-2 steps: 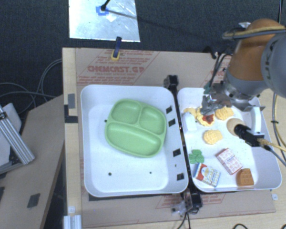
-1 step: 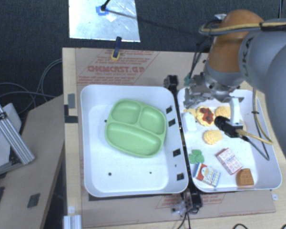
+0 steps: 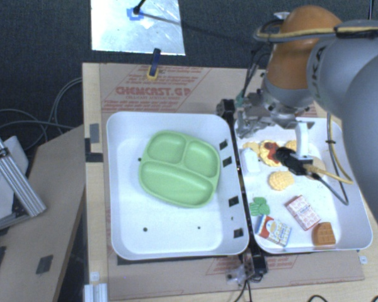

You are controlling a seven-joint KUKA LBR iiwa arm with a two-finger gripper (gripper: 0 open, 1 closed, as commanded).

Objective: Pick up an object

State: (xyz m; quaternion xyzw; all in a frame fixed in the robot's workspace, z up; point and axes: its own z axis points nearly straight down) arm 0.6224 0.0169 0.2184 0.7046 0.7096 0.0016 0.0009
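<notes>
Obs.: you are looking at the pincer hanging over the far left corner of the right bin; wide or narrow, you cannot tell.

The yellow-and-red toy is lying just on the near side of the pincer, its long axis running roughly left to right and its yellow end pointing left.

Nearer in the same bin are lying a yellow ridged disc, a green piece, a red-and-white box slanting far-left to near-right, a printed packet and an orange block.

A green divided plate is sitting in the left bin.
</notes>
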